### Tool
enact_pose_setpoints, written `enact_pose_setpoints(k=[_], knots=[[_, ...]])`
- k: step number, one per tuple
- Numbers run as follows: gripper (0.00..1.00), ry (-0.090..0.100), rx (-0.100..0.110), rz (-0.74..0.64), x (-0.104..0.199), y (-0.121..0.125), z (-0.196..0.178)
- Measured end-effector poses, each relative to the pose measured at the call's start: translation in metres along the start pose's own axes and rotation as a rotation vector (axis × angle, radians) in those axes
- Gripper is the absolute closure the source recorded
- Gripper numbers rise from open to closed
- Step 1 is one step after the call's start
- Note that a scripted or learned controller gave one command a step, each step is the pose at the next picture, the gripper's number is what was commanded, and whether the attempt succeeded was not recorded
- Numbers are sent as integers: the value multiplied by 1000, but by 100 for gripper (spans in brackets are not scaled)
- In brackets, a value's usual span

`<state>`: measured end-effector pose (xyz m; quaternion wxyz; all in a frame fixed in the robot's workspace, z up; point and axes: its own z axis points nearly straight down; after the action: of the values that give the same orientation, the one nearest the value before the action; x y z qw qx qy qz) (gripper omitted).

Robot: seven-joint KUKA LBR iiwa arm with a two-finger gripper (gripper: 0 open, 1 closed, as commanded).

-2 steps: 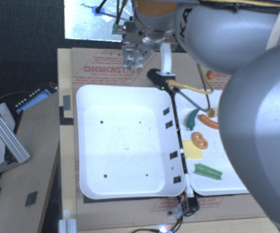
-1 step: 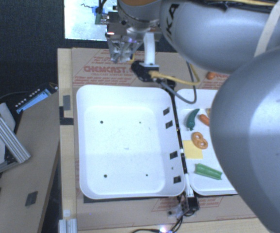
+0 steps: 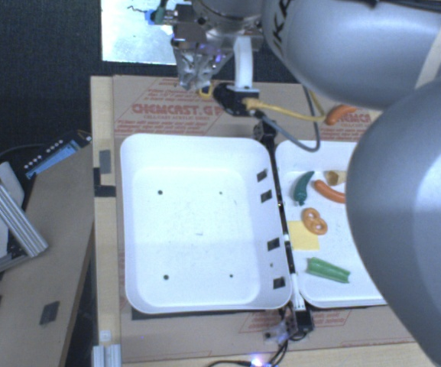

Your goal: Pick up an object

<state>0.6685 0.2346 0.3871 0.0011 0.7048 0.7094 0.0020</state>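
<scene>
Brown cardboard sheet (image 3: 174, 105) with red lettering covers the bench under both bins; dark floor beyond, a pale wooden surface at lower left.

Arm (image 3: 373, 44): big grey bulk fills the upper right and right edge, orange band just visible at top. Wrist hangs over the cardboard behind the left bin, above the bins' far edge.

Left bin (image 3: 140, 228): white, shallow, rounded corners, a few small dark dots on its floor. Nothing else lying in it.

Right bin (image 3: 335, 297): touching the left bin along a shared edge fitted with black clips; its right half is hidden by the arm.

Gripper (image 3: 197, 79): pointed down at the cardboard, outside both bins. Fingers blurred and dark against the lettering; cannot tell how they stand, and nothing can be made out between them.

Objects in the right bin, all well apart from the gripper:
- green bean pod (image 3: 328, 269), near the front
- yellow square (image 3: 303, 236), flat, just behind it
- green pepper (image 3: 302, 186), near the divider
- orange sausage (image 3: 330, 191), beside the pepper
- pretzel (image 3: 313, 220), touching the yellow square's far edge

Another orange sausage (image 3: 341, 114) lies on the cardboard behind the right bin.
</scene>
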Motion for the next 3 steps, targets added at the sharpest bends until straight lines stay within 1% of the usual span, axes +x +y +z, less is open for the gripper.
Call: enact_pose_setpoints(k=[1,2,3], knots=[[100,5,-13,-2,0,0,-159],[100,-1,3,0,0,0,-148],[100,-1,3,0,0,0,-148]])
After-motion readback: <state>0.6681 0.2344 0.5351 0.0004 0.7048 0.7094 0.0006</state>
